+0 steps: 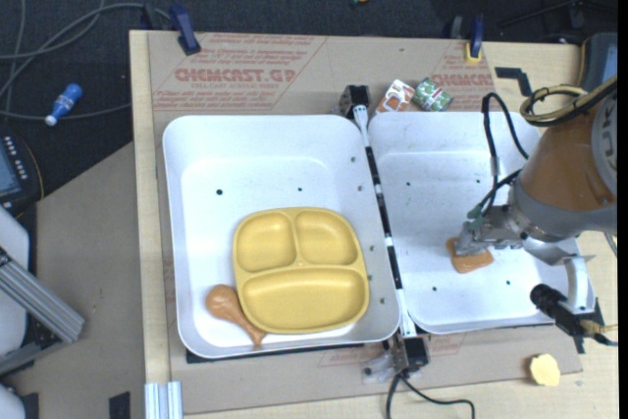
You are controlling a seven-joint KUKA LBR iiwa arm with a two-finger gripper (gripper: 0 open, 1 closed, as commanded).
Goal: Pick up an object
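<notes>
Gripper point(478, 240) low over the orange piece point(471, 259)
Finger spacing: cannot tell. At 6 o'clock of the gripper, the flat piece may slip free.

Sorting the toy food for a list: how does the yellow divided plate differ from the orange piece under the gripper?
The plate is pale yellow; the orange piece is orange-brown. The plate is much larger. The plate lies in the left bin, away from the arm; the piece lies in the right bin, directly under the gripper. Both lie flat.

Bench point(245, 69) bears two white bins point(196, 162) side by side; yellow piece point(545, 369) at near-right corner.
</notes>
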